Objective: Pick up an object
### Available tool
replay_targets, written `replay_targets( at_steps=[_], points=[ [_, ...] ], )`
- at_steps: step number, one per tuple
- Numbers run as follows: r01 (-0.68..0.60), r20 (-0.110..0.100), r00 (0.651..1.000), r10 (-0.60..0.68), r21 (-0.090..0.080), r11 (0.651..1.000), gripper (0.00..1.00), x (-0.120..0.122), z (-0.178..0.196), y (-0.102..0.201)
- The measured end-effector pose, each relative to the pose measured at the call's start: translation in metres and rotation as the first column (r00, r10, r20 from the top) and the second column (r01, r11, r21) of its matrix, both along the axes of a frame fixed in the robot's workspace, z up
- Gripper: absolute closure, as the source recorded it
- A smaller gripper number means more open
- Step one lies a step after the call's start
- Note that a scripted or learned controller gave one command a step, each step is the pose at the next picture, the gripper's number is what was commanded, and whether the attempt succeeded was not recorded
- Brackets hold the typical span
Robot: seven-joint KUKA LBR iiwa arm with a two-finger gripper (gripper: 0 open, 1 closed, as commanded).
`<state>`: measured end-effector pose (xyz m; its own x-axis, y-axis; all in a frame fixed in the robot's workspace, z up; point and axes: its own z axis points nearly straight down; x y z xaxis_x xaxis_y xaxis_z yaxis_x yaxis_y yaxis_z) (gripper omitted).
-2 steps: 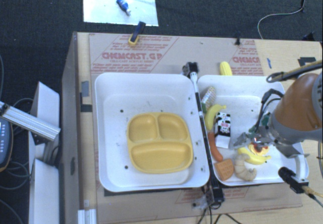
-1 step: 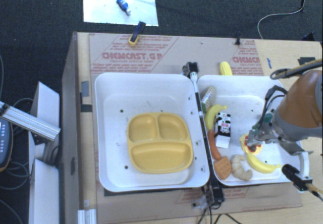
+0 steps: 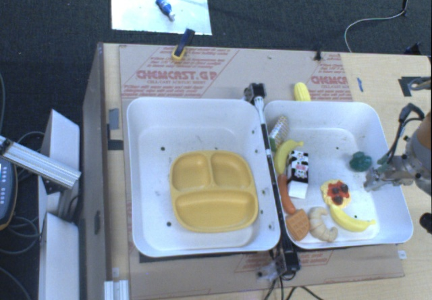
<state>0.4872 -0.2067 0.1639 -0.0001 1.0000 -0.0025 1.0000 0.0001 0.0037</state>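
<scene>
Station layout: bench (image 3: 202, 62) with two shallow white bins side by side, seen from above at a slant.

Left bin (image 3: 145, 157): one yellow tray (image 3: 213, 190) with three compartments, lying flat near the middle of the floor.

Right bin (image 3: 337, 116), contents from the dividing wall outward:
- striped green-and-white item (image 3: 278, 128) at the upper left corner, too small to identify.
- small banana (image 3: 287, 153) just below it, against the left wall.
- black-and-white carton (image 3: 298, 167) touching the small banana on its right.
- orange stick (image 3: 287, 198) below the carton, along the left wall.
- brown waffle (image 3: 297, 224) at the lower left corner, just beside the croissant (image 3: 322, 223).
- yellow disc (image 3: 335, 192) with red and dark spots, near the middle, touching the large banana (image 3: 351, 219) that curves below it.
- teal ball (image 3: 360, 161) toward the right wall, apart from the other pieces.

Gripper (image 3: 375, 181): over the right side of the right bin, entering from the right, just below and to the right of the teal ball, above and to the right of the large banana. Open or closed: cannot tell. Nothing seen clamped in it.

Outside the bins: a yellow piece (image 3: 302, 92) on the bench beyond the rim of the right bin.
</scene>
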Motion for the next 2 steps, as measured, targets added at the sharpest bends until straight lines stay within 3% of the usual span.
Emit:
replay_targets(
  at_steps=[1, 2],
  points=[
    [-0.003, 0.000, 1.000, 0.003, 0.002, 1.000, 1.00, 0.001, 0.060, 0.034],
    [-0.003, -0.003, 1.000, 0.003, 0.003, 1.000, 1.00, 0.004, 0.004, 0.061]
  ],
)
